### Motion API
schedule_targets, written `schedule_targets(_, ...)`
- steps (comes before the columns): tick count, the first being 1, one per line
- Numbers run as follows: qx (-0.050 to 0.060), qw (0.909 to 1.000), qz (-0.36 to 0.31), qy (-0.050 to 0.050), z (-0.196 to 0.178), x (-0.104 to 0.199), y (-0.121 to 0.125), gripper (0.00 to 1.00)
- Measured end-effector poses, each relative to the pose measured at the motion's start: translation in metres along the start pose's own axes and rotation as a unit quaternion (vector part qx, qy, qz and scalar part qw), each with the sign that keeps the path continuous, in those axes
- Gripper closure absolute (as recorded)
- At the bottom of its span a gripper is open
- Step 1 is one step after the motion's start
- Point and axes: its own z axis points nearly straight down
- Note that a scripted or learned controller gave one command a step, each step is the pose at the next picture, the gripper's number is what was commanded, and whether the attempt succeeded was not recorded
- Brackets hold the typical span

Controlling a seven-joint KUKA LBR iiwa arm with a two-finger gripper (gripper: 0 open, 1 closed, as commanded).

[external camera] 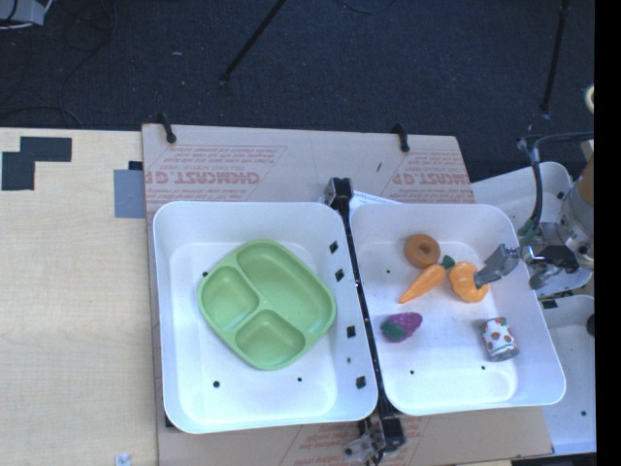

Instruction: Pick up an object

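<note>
The bench (68,289) of pale wood fills the left of the scene, with a cardboard sheet (291,168) printed in red letters lying under the two bins.

The left bin (184,357) holds a light green divided plate (267,304) with three compartments, set slightly tilted to the bin's edges, near the bin's middle.

The right bin (456,386) sits just beside the left one, joined along a dark clipped seam. It holds five small things. A brown ring-shaped doughnut (422,250) lies toward the far side. Just nearer than it lies an orange carrot (423,283) with a green top, pointing toward the near left. To the right of the carrot sits a small orange fruit or pepper (468,282), close to the carrot's green end. Nearer and to the left lies a purple-red berry-like piece with a green end (401,326). Toward the near right stands a small white can with red spots (499,339), tilted, well apart from the rest.

The arm comes in from the right edge, over the right rim of the right bin. Its gripper (497,265) reaches leftward and one grey finger lies touching or just over the orange fruit's right side. Whether the claw is spread or closed cannot be told, nor whether it has hold of anything.
</note>
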Motion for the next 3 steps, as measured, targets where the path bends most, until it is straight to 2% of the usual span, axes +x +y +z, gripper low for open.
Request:
schedule_targets(1, -0.006, 1.0, -0.001, -0.001, -0.006, 0.0, 0.002, 0.0)
schedule_targets(2, -0.003, 1.0, -0.001, 0.0, 0.041, -0.004, 0.008, 0.0)
schedule_targets(3, -0.002, 1.0, -0.001, 0.0, 0.104, -0.004, 0.003, 0.0)
